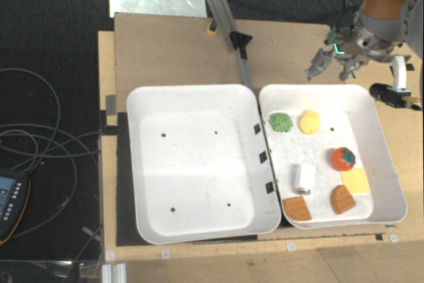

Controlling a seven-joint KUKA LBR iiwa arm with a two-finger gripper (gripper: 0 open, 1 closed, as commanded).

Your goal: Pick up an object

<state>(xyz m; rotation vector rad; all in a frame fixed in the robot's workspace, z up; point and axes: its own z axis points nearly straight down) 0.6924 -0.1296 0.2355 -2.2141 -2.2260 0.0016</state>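
The right bin [381, 142] holds several small items: a green bumpy ball [281, 122], a yellow bumpy ball [309, 122], a red tomato-like piece [343, 158], a yellow block [356, 180], a white cylinder [305, 176] and two brown pieces [297, 208] [342, 199]. My gripper [334, 67] hangs open above the bench just beyond the right bin's far edge, with nothing between its fingers. It is well clear of all the items.
The left bin [192, 162] lies beside the right one. A grey pole [222, 3] slants across the bench behind the bins. Cables and a pendant [10, 199] lie on the dark floor at the left.
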